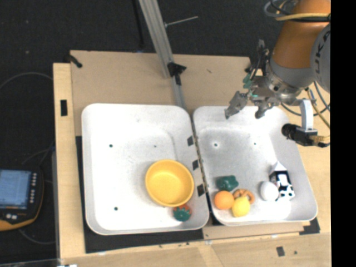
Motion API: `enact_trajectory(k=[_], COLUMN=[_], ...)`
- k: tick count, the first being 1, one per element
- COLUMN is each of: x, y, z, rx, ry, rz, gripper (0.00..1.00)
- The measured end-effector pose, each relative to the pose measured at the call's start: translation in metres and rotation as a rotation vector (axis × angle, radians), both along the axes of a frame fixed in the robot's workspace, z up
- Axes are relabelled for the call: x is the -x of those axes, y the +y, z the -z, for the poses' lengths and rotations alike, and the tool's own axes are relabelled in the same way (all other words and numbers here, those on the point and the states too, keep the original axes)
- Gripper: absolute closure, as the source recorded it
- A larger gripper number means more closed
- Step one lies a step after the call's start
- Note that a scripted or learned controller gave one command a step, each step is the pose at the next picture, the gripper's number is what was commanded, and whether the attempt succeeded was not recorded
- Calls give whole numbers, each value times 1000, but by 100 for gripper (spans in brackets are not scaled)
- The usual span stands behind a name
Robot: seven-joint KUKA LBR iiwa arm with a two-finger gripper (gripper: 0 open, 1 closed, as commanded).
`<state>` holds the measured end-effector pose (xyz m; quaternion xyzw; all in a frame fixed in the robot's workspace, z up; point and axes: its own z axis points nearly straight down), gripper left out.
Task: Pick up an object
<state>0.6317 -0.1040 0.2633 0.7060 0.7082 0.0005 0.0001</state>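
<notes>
Above the right bin's (pixel 295 166) far edge, the gripper (pixel 245 109) hangs spread open, holding nothing. Well below its fingers, along the near wall, lie an orange (pixel 223 199), lemon (pixel 241 207), green block (pixel 226 182) and white ball (pixel 268 191). Picking has not begun; choosing, descending and grasping remain.

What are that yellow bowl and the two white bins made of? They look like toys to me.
The yellow bowl looks like moulded plastic: one even colour, smooth, with a soft sheen on its rim. The left bin and right bin seem to be thin formed plastic too, matt white with rounded corners and faint speckling, though painted metal can't be ruled out from this view.
</notes>
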Motion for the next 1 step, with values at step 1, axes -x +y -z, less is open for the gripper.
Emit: enact_trajectory(k=[1], x=[0], y=[0], z=[0], rx=[0], ry=[0], rz=[0], gripper=[0])
